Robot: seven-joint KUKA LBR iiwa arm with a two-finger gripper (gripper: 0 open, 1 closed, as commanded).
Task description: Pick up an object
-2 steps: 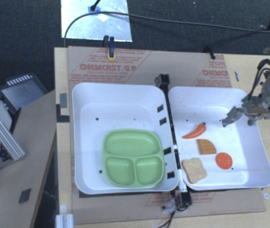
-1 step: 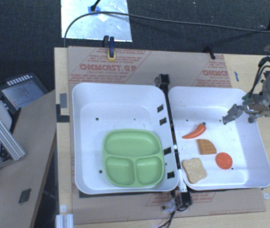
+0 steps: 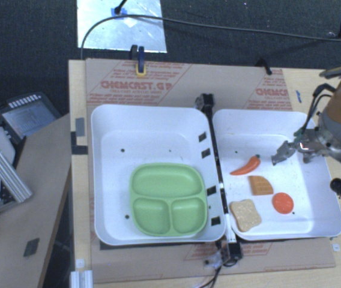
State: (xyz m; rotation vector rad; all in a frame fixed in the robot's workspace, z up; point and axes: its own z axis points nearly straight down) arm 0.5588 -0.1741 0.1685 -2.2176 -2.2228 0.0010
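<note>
As the arm reaches in from the right: the gripper [image 3: 280, 155] hangs low over the right bin [image 3: 320, 221], its dark tip pointing left toward the toy food; nothing is seen between its fingers.
Pincer state: cannot tell; the tip reads as one dark wedge and any gap between the fingers is too small to make out.
Nearest target: an orange-red chili pepper [image 3: 245, 166] lies slanted on the bin floor just beside the gripper tip, apart from it, its green stem end toward the gripper.
Other candidates: a tan cracker square [image 3: 260, 185] sits just below the pepper, a red tomato [image 3: 283, 203] lies to its right, and a slice of toast [image 3: 245, 214] rests near the bin's front left corner.
Handling, judged: these look like hollow plastic play food, so likely light, stiff and a little slick; none looks fragile.
Where to take hold, judged: the pepper is best pinched across its thicker middle, fingers set square to its long axis, since the tapered tip could squirt out.
Flat pieces, judged: cracker and toast lie flush on the floor and offer thin edges, a harder pinch.
Round piece, judged: the tomato may roll away unless closed on across its centre.
Left bin [image 3: 107, 137]: it holds a green divided plate [image 3: 167, 200], well apart from the gripper.
</note>
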